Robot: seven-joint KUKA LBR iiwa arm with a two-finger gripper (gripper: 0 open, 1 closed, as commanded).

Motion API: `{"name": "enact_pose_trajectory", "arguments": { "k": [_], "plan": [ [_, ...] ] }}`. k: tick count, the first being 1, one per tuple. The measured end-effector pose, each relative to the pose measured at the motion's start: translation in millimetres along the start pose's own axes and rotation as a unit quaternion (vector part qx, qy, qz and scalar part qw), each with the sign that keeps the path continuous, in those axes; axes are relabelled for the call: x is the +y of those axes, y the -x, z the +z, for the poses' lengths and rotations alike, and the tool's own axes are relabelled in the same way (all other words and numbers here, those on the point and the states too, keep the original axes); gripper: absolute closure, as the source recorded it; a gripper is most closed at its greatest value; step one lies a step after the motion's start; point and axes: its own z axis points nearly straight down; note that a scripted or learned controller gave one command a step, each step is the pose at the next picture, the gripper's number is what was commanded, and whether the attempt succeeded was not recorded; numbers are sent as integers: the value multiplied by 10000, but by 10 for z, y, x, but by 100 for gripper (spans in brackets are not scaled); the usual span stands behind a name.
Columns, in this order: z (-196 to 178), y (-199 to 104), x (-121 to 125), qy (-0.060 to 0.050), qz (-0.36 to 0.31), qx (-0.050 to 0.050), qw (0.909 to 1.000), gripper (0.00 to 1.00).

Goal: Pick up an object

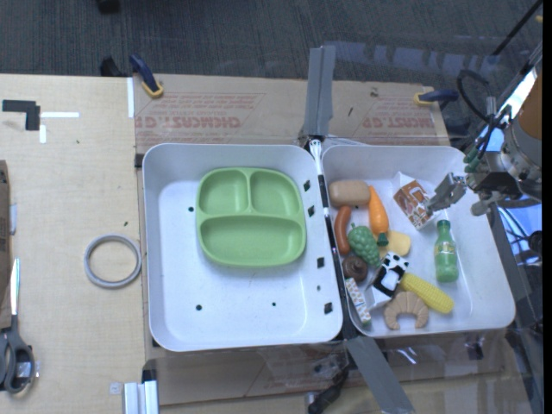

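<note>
Camera view from above shows my hand [455, 190] at the right side of the right bin [496, 270], low over its upper part, just beside the orange-and-white packet [412, 202]. My fingers look parted with nothing between them, so I judge the hand open and empty, though it is small and a bit blurred. Nothing is picked yet. The toys lie in the right bin: green bottle [445, 251], corn cob [427, 292], carrot [378, 210], green grapes [364, 244], croissant [406, 312], all resting on the floor. The left bin [168, 283] holds the green divided plate [251, 216]. What is left, as I judge it: settle on one object, close, and lift.
</note>
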Motion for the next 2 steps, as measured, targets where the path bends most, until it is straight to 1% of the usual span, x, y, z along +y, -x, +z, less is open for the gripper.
{"name": "enact_pose_trajectory", "arguments": {
  "k": [1, 2],
  "plan": [
    [1237, -143, 686, 0, -728, 5, 9973, 0],
    [702, -6, 618, 11, -381, 0, 9993, 0]
  ]
}}
